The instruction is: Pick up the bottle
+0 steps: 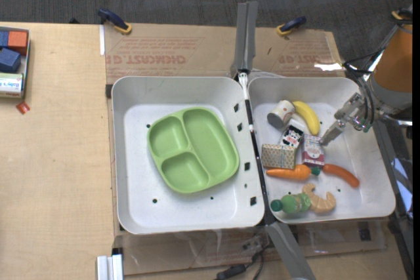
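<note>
The bottle (291,204) lies on its side near the front edge of the right bin (380,170), a small green thing with its long axis running roughly left to right and its cap end pointing toward the divider between the two bins. A tan croissant-like toy (319,200) touches its right end, and an orange carrot (289,173) lies just behind it. The gripper (333,132) hangs over the back right part of the same bin, so the bottle sits forward and to the left of it in the camera view, with a small pink carton (313,151) and the carrot between the two. I cannot tell how far the fingers are spread (they read as one thin grey blur); nothing appears caught in them. The bottle's label and exact outline are too small to make out.
</note>
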You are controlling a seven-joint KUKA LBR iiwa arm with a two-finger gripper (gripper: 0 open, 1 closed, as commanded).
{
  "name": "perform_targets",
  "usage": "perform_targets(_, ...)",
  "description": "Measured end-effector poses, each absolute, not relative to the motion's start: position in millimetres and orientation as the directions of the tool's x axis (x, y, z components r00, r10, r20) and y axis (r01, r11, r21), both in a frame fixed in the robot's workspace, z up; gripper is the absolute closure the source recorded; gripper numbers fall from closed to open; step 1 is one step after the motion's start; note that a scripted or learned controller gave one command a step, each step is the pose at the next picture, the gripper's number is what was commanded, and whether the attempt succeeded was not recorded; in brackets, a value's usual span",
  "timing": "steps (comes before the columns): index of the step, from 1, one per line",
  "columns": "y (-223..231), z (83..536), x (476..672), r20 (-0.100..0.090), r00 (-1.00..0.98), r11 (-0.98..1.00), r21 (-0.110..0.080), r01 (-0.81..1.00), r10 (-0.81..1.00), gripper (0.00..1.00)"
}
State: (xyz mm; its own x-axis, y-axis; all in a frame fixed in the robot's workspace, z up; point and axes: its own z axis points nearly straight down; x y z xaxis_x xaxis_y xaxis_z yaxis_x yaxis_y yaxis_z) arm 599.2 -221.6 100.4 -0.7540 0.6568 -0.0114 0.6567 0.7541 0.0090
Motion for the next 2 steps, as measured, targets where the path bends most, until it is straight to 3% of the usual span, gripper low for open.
perform_targets(1, -222, 160, 599.5, -0.005, -0.934, 0.934, 0.002, 0.358, 0.358, 0.00)
perform_targets(2, -222, 302, 621.1, -0.007, -1.000, 1.000, 0.000, 0.014, 0.014, 0.00)
